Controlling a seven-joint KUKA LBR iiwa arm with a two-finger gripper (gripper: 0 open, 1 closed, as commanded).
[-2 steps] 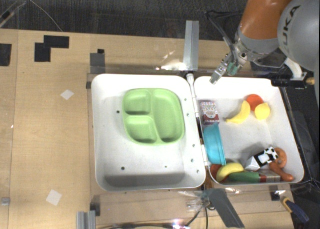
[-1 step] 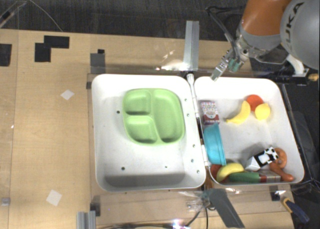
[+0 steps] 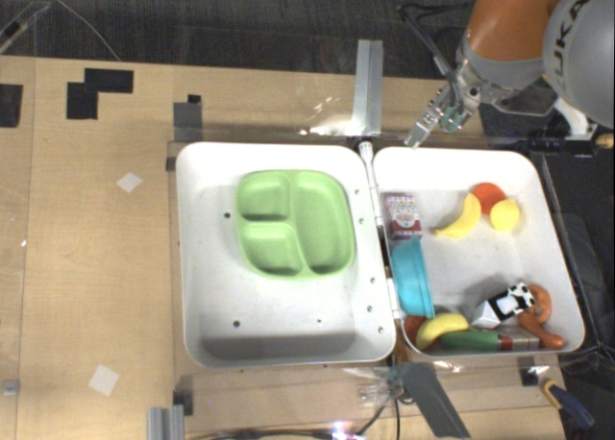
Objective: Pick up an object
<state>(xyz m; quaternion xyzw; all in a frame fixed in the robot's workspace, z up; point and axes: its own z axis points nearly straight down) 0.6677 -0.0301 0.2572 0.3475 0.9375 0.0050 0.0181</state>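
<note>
On the left, the left bin (image 3: 197, 265) holds a green tray (image 3: 293, 223) with three compartments, lying flat near the bin's middle. Nothing of mine is near it.

Across the divider, the right bin (image 3: 538, 236) carries the clutter. Against its left wall a small carton (image 3: 402, 215) lies at the back, and just in front of it a blue bowl (image 3: 412, 277) stands on edge along the same wall. At the front left corner a yellow banana (image 3: 441, 329) lies beside a green marker (image 3: 470, 340), with a red bit just behind them at the bowl's foot. To their right a black-and-white toy (image 3: 506, 305) rests against an orange ring (image 3: 540, 304). Toward the back right, a second banana (image 3: 460, 220) touches an orange ball (image 3: 488, 194), and a lemon (image 3: 505, 215) sits just beside the ball.

My pincer (image 3: 424, 130) hangs tilted above the back rim of the right bin, near the divider post, well apart from every object. I hold nothing; whether my fingers are spread or closed I cannot tell from here.
</note>
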